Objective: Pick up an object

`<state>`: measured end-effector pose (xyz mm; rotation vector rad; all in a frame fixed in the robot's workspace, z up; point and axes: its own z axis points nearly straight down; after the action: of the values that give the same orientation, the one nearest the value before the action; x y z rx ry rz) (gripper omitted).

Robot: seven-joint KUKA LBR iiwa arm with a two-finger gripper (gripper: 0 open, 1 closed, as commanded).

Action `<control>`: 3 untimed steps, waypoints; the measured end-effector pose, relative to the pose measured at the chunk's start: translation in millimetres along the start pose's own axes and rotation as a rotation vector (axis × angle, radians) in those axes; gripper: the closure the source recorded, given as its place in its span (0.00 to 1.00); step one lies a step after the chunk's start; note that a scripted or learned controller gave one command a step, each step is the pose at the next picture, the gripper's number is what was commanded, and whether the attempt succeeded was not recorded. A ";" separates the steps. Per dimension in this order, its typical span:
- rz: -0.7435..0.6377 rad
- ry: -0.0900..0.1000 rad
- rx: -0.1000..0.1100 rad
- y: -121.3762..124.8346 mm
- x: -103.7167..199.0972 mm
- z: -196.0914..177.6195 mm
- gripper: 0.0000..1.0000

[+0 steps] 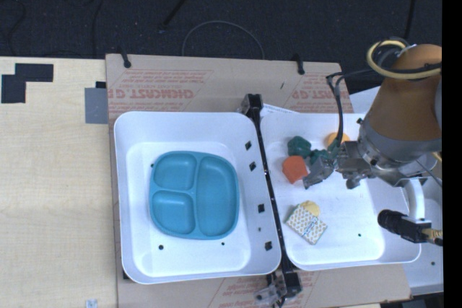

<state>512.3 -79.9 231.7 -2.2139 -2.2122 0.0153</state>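
Note:
In the right bin (346, 245) lie an orange-red block (293, 169), a dark green object (299, 146) just behind it, and a yellow object (334, 138) partly hidden by the arm. A small patterned white packet (307, 226) with a yellow piece (310, 208) at its far end rests nearer the front. My gripper (320, 171) hangs low over the bin, right beside the orange-red block and touching or nearly touching its right side. Nothing visible sits between the gripper's tips.
The left bin (137, 133) holds a blue divided plate (193, 194). A black divider (263, 184) with clips runs between the two bins. The arm's grey and orange body (404, 112) covers the right bin's far right corner. Cardboard (188, 86) lies under both bins.

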 end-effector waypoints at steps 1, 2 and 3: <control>-0.002 -0.001 -0.014 2.3 -0.3 -6.5 0.00; -0.001 0.000 -0.007 4.7 3.1 37.3 0.00; 0.000 0.000 -0.007 1.6 -6.2 89.9 0.00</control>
<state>512.5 -85.9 141.8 -2.2173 -2.2161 0.0069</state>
